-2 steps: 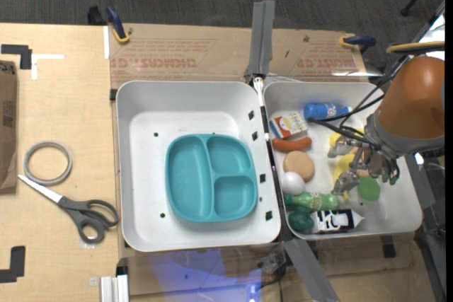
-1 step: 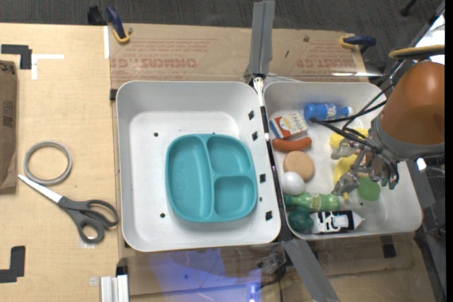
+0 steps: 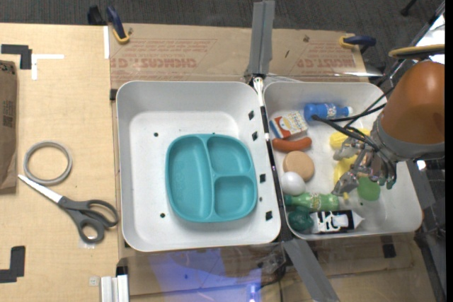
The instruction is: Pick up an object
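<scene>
Gripper (image 3: 352, 177) low among crowded toys, near right bin (image 3: 396, 223) edge.

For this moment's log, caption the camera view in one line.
Gripper lowered among toys in the right bin; teal divided plate sits in the left bin.

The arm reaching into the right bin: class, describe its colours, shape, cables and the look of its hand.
The arm has a rounded orange band above the wrist, with a grey section below it. Black cables loop out from its left side over the right bin. The hand is a small metallic assembly with thin silver parts; finer detail and markings are too small to tell.
</scene>
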Controlling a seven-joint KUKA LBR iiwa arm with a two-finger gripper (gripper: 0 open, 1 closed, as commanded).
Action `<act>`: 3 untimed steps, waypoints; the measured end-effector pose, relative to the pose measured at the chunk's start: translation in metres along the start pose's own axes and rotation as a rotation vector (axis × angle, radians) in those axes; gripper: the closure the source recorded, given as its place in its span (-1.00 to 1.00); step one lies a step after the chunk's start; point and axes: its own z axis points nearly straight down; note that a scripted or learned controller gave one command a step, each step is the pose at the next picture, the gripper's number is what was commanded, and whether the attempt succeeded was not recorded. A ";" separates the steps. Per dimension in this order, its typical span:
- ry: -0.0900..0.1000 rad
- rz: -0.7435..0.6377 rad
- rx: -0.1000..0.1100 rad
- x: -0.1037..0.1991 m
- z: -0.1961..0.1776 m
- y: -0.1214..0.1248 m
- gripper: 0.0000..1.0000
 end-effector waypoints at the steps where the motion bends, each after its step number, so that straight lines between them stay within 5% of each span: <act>1: 0.007 0.126 0.004 0.000 0.002 0.004 -1.00; 2: 0.020 0.121 0.000 0.002 -0.005 0.008 1.00; 3: 0.035 0.223 0.000 0.017 -0.126 0.080 1.00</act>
